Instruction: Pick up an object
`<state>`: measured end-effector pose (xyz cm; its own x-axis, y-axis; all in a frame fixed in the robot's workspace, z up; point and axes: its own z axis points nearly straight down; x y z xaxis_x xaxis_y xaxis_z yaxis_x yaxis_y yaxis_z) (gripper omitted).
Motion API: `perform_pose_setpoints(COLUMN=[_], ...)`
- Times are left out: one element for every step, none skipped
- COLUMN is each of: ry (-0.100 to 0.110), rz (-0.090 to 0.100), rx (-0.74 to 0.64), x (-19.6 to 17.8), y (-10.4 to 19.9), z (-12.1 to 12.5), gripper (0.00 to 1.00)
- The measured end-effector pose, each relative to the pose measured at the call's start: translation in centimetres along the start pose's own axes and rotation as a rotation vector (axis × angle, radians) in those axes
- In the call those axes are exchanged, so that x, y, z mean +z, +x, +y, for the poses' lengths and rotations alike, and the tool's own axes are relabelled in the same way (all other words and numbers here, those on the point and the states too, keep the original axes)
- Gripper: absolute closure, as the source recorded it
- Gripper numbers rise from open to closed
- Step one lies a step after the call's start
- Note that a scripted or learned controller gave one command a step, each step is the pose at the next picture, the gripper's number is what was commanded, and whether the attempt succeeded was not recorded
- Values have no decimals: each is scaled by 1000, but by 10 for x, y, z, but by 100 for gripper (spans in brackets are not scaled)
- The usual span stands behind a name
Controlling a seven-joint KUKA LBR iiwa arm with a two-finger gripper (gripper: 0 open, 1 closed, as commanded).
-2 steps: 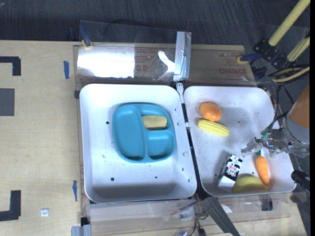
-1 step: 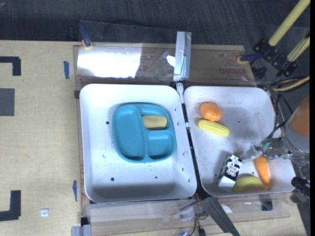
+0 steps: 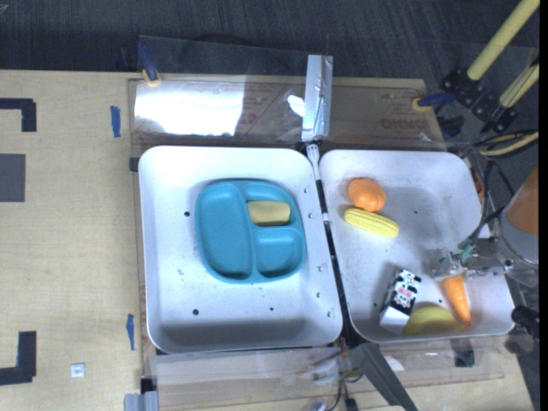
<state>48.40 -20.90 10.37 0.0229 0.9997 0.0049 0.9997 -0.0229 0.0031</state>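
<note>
The hand [image 3: 467, 259] hovers at the right bin's [image 3: 428, 165] right edge, just above the carrot [image 3: 457, 296]; its finger state can't be told.

The wooden bench [image 3: 68, 255] bears two white bins [image 3: 167, 315] side by side.

Right bin [image 3: 428, 168] centre is open floor; orange [image 3: 367, 193] and corn [image 3: 372, 223] block far-left; carrot [image 3: 457, 296], carton [image 3: 401, 296], green fruit [image 3: 430, 318] crowd near wall.
</note>
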Motion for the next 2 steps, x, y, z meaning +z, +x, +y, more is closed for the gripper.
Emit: perform_pose_setpoints(ry=[-5,1], rz=[-4,-7], rx=[118,-5], x=[-136,-142], y=[80,69], z=[-3,-5], gripper=[100,100])
